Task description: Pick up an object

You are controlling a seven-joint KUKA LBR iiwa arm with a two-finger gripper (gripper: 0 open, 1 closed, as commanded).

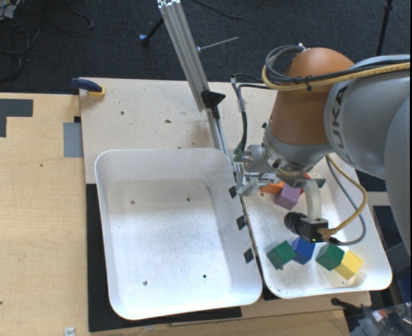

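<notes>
Purple block [287, 197] lies just beneath the hand [275, 180]; its grip unclear.

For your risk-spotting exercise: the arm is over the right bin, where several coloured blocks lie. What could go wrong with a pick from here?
1. The green block, blue block, second green block and yellow block lie bunched near the right bin's front wall, so a grasp may nudge or catch neighbours.
2. The purple block sits close under the arm's wrist with an orange block beside it, partly hidden; a descent there could push rather than grip.
</notes>
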